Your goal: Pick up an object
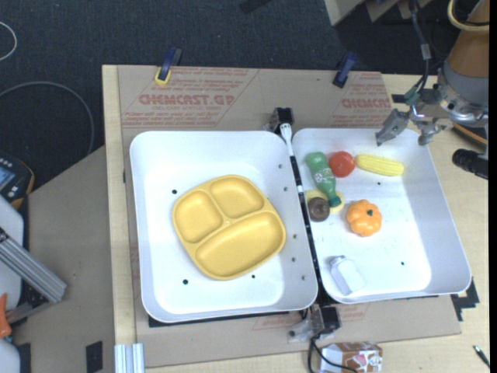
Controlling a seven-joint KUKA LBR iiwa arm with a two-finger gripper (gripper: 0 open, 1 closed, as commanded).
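Yellow plastic dominates the left bin [155,208]: a smooth, rounded divided plate [227,225] with three shallow compartments lies flat near the bin's middle, turned at a slant. The right bin [435,231] holds the small toy foods, all grouped in its upper left part. A green bottle [321,179] with a glossy body lies on its side close to the bin's left wall, and a brown round piece [318,207] sits just beside its lower end. A red tomato [342,163], round and shiny, touches or nearly touches the bottle's upper right side. To the right of the tomato rests a yellow corn cob [379,165], long and tapered, lying almost level. Below these stands an orange pumpkin [363,217], ribbed and squat with a small dark stem. A pale, whitish blocky object [345,275] lies near the bin's lower left corner, hard to identify. The gripper [409,129] hovers over the bin's upper right rim, above and to the right of the corn, its two metal fingers [390,127] spread apart with nothing between them. Both bins sit on a brown board [233,95] printed with red lettering.
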